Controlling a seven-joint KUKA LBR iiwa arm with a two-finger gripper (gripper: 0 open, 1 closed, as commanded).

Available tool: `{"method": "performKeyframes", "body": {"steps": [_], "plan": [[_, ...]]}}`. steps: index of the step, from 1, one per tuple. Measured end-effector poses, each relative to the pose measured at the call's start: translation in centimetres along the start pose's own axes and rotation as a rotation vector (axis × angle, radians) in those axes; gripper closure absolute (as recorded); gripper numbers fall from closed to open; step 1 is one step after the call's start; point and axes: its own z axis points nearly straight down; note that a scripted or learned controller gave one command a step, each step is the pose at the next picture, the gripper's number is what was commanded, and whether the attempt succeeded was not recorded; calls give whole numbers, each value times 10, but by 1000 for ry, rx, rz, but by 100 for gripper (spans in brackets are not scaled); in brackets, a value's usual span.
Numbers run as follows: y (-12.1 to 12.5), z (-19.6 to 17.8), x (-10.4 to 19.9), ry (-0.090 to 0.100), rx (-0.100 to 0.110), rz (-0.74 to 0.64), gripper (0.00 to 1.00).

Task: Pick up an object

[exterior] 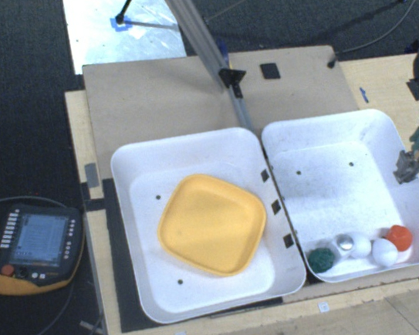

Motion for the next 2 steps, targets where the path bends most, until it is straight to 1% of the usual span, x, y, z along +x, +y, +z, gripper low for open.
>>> {"method": "performKeyframes", "body": {"steps": [1,2], "plan": [[15,-4,52,1,0,-4,100],[21,9,108,1,1,-4,100]]}}
